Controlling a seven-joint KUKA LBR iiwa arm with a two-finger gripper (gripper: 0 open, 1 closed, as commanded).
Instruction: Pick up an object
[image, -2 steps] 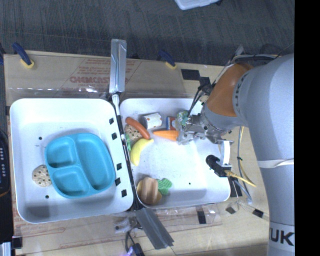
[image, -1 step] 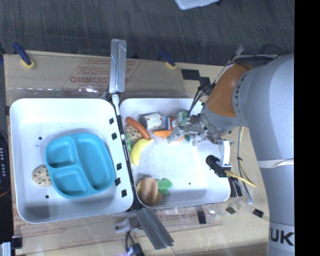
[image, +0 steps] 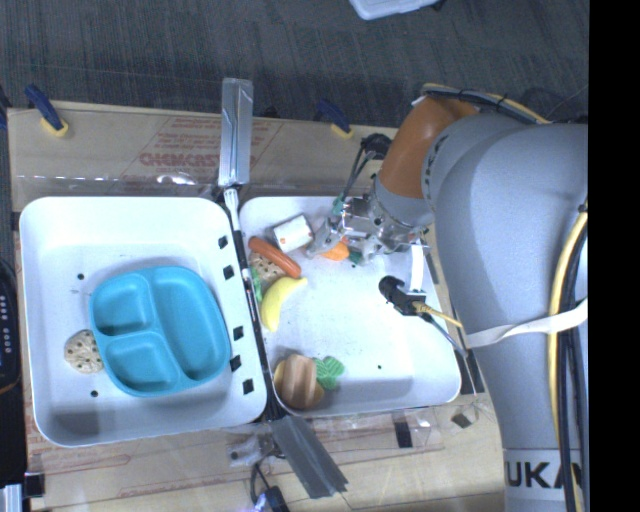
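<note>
Two white bins sit on your table; the pincer (image: 345, 238) hovers over an orange piece (image: 337, 252) in the right bin (image: 400, 370), its gap unreadable. Next, you'd descend and close.

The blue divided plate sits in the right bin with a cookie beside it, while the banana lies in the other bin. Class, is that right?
Not quite. The camera view shows the blue divided plate in the left bin, not the right one. The cookie is beside it there, and the banana lies in the other bin, the right bin.
</note>
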